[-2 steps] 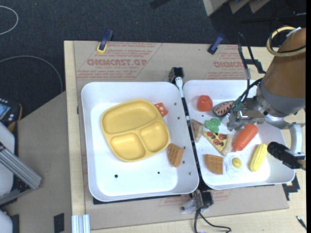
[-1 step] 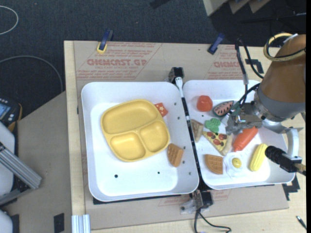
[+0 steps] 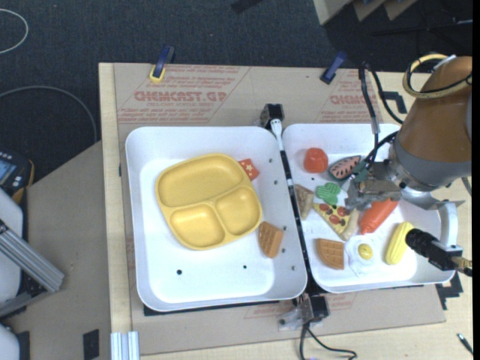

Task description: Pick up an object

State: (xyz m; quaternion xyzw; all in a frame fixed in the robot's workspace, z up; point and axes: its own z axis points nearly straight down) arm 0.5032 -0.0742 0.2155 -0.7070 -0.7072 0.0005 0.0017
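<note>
Bench [image 3: 187,96]: I see brown board carrying two shallow white bins side by side.
Left bin [image 3: 150,276]: nearest its front lies bare white floor; a waffle-like brown piece [image 3: 271,239] sits by its right wall.
Yellow tray [image 3: 208,199]: a three-part plate, lying flat in the middle of the left bin, with a small red-orange piece [image 3: 248,170] touching its far right corner.
Right bin [image 3: 330,280]: along its front I see a brown cracker [image 3: 329,253], a fried egg [image 3: 363,252] and a yellow corn cob [image 3: 397,244], close together.
Middle of right bin: a pizza slice [image 3: 332,216], a green piece [image 3: 328,193] and an orange carrot [image 3: 376,214], which lies just under the arm's wrist.
Far part of right bin: a red tomato [image 3: 316,160] and a watermelon slice [image 3: 344,166].
Gripper [image 3: 365,188]: it hangs low over the right bin, above the carrot's left end and beside the green piece.
Jaws: I cannot tell from here whether they are released or clenched, and I see nothing clearly between them.
</note>
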